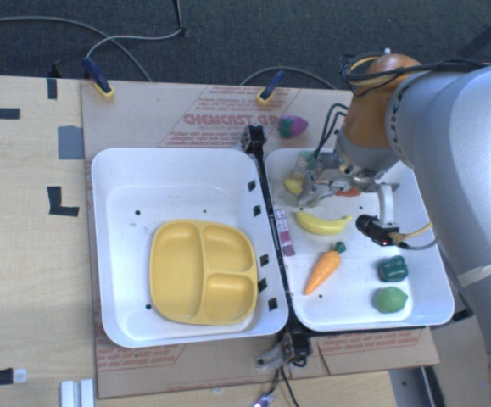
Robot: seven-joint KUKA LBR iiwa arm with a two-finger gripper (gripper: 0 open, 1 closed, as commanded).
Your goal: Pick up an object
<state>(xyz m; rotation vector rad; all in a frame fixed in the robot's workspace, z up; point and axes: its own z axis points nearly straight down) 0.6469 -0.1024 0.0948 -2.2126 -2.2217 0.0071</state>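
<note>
Nearest lay a green lime (389, 299), beyond it a carrot (323, 270) beside the banana (322, 222). Just past the banana hovered the hand (313, 185); its grip I cannot tell. That banana looked light, stiff, slippery: best taken mid-body.

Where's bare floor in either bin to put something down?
Left bin: bare white strip along the far side above the yellow tray, and a narrower one to its left. Right bin: crowded, with banana, carrot and two green pieces beneath the gripper.
</note>
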